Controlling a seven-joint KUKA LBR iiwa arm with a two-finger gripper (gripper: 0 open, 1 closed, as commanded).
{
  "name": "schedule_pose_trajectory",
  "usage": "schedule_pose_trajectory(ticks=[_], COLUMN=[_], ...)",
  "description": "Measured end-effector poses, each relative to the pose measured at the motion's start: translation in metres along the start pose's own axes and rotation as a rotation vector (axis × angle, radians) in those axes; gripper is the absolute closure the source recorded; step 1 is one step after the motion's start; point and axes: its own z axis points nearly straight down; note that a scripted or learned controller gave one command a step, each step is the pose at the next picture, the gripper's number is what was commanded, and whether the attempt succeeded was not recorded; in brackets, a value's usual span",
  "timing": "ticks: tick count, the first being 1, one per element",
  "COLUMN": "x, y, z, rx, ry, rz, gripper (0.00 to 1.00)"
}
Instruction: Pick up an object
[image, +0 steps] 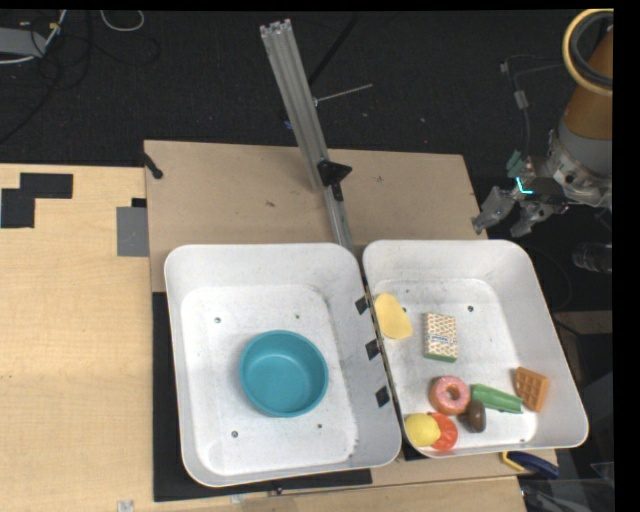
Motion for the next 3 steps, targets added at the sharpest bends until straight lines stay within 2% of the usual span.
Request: schedule_pose_trajectory(ticks=[1,3], x=[0.000,0.000], y=[0.000,-0.003], z=[0.000,0.086], rx=[0.000,0.003], ry=[0.000,0.000], rz=[0.000,0.000], gripper=[0.00,0.00])
